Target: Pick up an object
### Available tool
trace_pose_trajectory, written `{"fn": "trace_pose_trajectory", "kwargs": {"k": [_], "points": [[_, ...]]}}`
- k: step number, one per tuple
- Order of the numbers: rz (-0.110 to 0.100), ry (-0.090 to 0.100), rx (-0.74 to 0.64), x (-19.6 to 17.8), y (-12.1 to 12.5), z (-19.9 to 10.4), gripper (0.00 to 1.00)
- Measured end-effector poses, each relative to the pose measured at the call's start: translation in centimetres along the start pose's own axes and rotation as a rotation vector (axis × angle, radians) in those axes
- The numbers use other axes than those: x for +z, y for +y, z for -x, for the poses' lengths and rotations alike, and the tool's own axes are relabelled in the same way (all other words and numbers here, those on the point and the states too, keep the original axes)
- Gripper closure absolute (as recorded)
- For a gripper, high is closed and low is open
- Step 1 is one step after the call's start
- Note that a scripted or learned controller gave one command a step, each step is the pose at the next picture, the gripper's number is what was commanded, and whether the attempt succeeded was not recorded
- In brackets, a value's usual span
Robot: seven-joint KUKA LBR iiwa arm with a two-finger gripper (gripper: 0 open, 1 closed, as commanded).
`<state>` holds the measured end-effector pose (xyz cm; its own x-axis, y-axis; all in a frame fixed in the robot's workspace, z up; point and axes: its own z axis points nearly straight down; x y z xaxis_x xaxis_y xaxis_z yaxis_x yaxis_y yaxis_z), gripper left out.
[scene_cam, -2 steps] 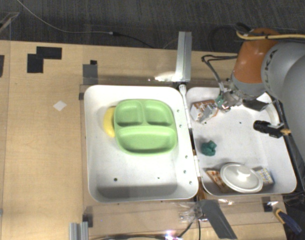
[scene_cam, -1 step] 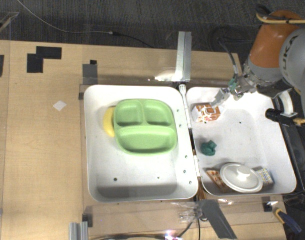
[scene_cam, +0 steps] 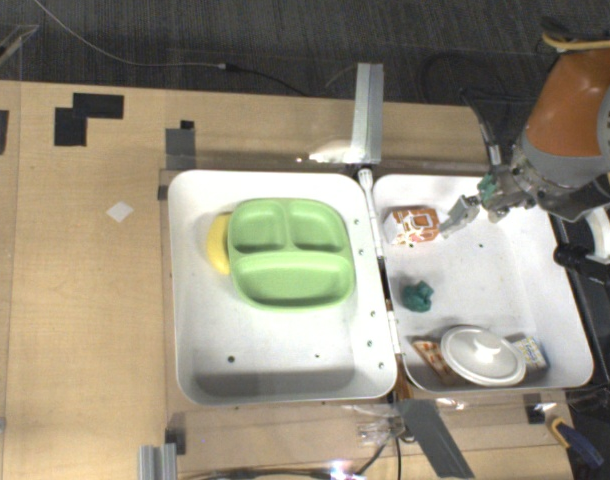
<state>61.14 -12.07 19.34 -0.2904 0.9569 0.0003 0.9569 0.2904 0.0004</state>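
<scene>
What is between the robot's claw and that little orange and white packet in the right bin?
Nothing visible. The gripper sits just right of the orange and white packet in the right bin, with bare white floor between them. The small green object and the white bowl lie nearer the front, off that line.

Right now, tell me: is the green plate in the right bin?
No. The green plate lies in the left bin, partly covering a yellow object.
</scene>
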Motion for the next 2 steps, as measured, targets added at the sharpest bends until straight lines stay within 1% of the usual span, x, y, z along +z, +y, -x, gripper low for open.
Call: {"fn": "trace_pose_trajectory", "kwargs": {"k": [1,2], "points": [[0.0,0.0,0.066,10.1,2.6,-2.2,0.0],[0.001,-0.001,-0.297,4.3,5.7,0.3,0.0]]}}
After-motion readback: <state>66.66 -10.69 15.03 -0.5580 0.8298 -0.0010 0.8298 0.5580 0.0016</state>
